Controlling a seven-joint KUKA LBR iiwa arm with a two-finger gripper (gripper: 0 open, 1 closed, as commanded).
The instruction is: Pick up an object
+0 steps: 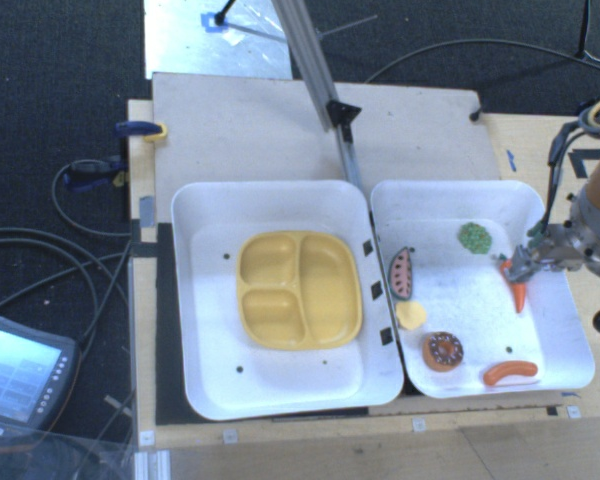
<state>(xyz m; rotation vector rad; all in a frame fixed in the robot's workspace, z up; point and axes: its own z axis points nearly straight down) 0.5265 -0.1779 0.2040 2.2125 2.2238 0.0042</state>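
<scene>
Reaching into the right bin [555, 313], hand [521, 265] over the carrot [519, 292], grip unclear, no legible writing.

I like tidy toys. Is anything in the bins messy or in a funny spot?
Nothing looks spilled or broken. The yellow piece leans against the right bin's left wall instead of lying flat on the floor, and the carrot lies right under the gripper.
</scene>
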